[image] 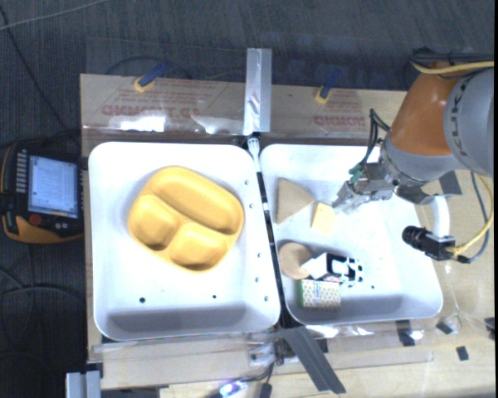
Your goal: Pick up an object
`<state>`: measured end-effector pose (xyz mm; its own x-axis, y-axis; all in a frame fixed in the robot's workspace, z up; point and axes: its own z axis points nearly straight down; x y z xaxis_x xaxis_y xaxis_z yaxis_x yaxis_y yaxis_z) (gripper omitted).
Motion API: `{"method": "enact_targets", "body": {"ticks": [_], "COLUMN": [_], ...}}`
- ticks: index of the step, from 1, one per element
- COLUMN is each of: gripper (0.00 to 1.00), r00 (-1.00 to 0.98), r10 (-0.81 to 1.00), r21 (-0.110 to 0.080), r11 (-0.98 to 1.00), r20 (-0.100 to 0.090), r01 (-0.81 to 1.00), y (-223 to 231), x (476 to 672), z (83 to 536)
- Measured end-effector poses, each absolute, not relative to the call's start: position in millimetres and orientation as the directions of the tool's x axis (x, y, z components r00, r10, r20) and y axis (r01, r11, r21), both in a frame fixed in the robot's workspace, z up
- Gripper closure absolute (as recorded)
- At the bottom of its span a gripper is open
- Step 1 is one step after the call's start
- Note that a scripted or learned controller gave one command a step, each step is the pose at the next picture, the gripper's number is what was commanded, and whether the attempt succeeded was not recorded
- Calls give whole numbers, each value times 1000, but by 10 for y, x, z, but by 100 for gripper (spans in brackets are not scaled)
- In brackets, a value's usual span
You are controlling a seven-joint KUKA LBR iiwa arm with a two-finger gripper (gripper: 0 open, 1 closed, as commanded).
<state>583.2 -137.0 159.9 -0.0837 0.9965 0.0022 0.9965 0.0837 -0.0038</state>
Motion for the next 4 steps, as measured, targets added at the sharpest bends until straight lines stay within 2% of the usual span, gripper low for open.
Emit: {"method": "enact_targets", "body": {"ticks": [1, 2, 3, 4], "gripper": [100, 100, 100, 0], "r00": [-227, -152, -105, -105], "r10": [974, 988, 995, 995], "r21": [0, -3, -2, -2], "r11": [227, 152, 105, 105], "r20": [-1, 1, 2, 1], "r01": [974, 988, 995, 995], "y": [-1588, -1275, -1285, -1285], "x": [5463, 5295, 5109, 5109], "z": [2756, 1680, 1888, 1888]}}
